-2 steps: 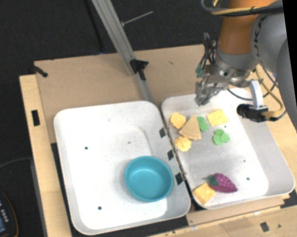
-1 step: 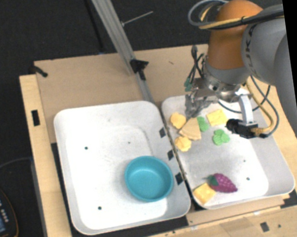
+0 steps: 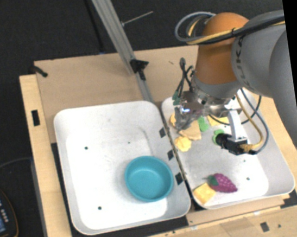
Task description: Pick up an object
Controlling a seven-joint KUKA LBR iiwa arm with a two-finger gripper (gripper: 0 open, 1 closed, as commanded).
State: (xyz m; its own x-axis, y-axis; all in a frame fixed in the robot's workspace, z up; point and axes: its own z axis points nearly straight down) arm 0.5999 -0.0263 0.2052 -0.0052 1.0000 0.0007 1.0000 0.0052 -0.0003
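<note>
At the near edge of the right bin [image 3: 274, 177], a purple toy that looks like a bunch of grapes [image 3: 222, 182] is lying next to a flat yellow piece [image 3: 204, 193], and the two look like they are touching. In the left bin [image 3: 84, 129], a blue bowl [image 3: 146, 178] is sitting upright near the front, close to the wall between the bins. A bit farther back in the right bin, a small yellow lump [image 3: 183, 143] is lying just by that wall. Right behind it, the gripper [image 3: 187, 114] is hanging low over a little pile of yellow and green toys [image 3: 198, 127]. The grey arm [image 3: 262, 50] with its orange band is reaching in over the far part of the right bin. A thin grey pole [image 3: 117, 34] is slanting across the back of the bench [image 3: 82, 78].
</note>
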